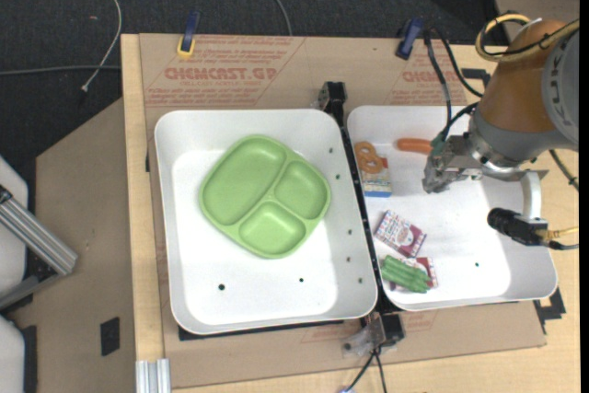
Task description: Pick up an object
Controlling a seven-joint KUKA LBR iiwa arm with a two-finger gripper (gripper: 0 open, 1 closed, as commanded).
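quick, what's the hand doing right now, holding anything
Hand: over the right bin, near the orange carrot. Nothing shows in its grip; open or closed cannot be told.

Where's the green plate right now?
The green plate lies in the left bin, about mid-bin, across the divider from the snack packets in the right bin.

Bench (pixel 230 69): brown board surface printed with red lettering, fixed at the far edge by two blue clamps (pixel 190 29). Two shallow white bins sit directly on it, side by side and touching: left bin (pixel 184 290), right bin (pixel 515 276).
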